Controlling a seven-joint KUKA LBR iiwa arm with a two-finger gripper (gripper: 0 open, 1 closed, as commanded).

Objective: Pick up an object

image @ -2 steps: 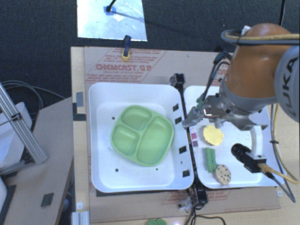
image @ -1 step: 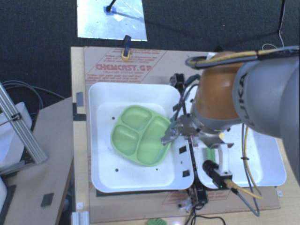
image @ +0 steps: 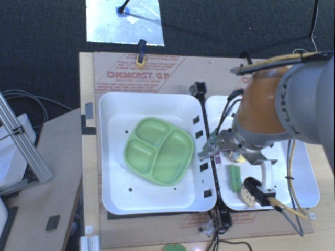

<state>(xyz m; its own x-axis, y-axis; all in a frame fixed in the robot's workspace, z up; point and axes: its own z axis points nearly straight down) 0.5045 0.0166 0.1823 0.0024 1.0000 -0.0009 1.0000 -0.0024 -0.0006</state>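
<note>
A light green divided plate (image: 158, 150) lies flat in the middle of the left bin (image: 118, 111). In the right bin (image: 306, 190), near its front left corner, lies a small green ridged object (image: 234, 177), with a tan piece (image: 245, 195) just in front of it. My gripper (image: 210, 149) hangs low over the divider between the two bins, just right of the plate's right edge and above and left of the green ridged object. Nothing shows held in it. The arm's grey and orange body hides most of the right bin.
A brown board (image: 157, 72) carries both bins. A silver sheet (image: 124, 13) lies on the dark floor behind. A yellow and black clamp (image: 141, 55) sits at the board's back edge. A wooden side table (image: 55, 156) stands to the left.
</note>
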